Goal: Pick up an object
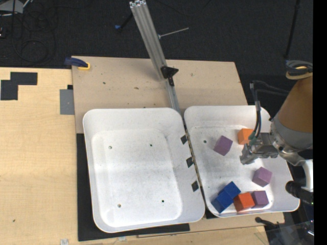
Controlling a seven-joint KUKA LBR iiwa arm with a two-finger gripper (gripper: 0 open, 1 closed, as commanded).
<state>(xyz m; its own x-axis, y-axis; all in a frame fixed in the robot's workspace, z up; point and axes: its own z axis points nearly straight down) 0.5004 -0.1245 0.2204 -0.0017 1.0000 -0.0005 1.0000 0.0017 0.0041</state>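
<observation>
aluminium strut (151, 40) — blue-yellow clamp (77, 63), black floor (219, 19)

right bin (204, 117) | purple cubes (223, 145) (262, 176) (260, 198) | orange blocks (244, 135) (244, 201) | blue block (226, 196)

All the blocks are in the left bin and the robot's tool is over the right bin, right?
Not quite. The blocks are in the right bin, not the left bin: three purple ones, two orange ones and a blue block. The camera view shows this. The rest is right: the tool is over the right bin.
</observation>
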